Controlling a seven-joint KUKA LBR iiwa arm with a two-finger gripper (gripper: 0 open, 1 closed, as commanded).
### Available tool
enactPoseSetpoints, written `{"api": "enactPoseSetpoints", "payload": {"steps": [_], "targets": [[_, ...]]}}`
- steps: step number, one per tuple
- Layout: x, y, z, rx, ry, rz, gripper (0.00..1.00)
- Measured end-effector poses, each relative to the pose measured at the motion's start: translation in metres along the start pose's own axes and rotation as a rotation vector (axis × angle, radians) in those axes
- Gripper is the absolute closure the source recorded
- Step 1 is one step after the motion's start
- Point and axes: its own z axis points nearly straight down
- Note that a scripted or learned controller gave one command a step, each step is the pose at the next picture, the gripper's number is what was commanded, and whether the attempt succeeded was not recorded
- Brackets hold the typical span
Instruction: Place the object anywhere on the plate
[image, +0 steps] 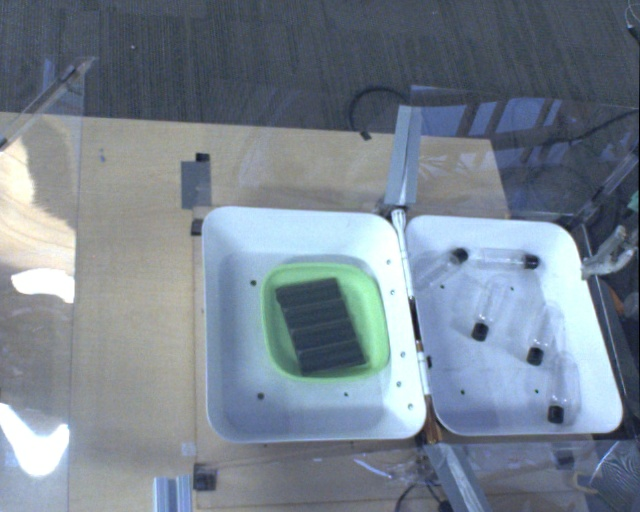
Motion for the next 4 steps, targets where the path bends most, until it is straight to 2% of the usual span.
{"api": "enactPoseSetpoints", "payload": {"steps": [1, 2, 3, 4], "targets": [[0.036, -0.022, 0.077, 0.001, 0.001, 0.006, 0.00], [0.001, 0.000, -0.027, -0.006, 0.001, -0.044, 0.00], [0.003, -0.002, 0.075, 0.001, 0.000, -0.006, 0.00], [0.001, 0.001, -0.043, -0.007, 0.001, 0.084, 0.00]]}}
